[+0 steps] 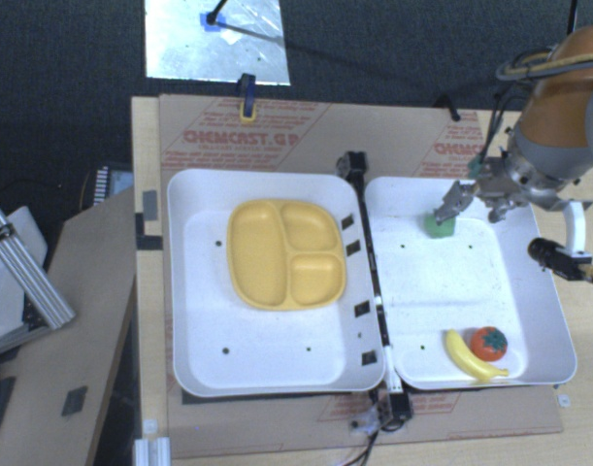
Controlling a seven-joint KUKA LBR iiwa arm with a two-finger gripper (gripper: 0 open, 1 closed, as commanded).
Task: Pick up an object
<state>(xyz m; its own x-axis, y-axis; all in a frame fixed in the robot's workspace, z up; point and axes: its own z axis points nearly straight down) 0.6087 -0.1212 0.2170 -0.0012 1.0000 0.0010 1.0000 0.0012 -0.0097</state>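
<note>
Green small block (440, 225), maybe of foam or plastic, lies in the right white bin (529, 289), just under the tip of my end effector (458, 202) and a little to its left. I cannot tell if my end effector is open or closed, and I do not see the block gripped. To do this step well, I think I must centre over the block first, then go straight down. The yellow plastic banana (468, 355) and red round fruit (489, 342) lie well apart, toward the near corner.
</note>
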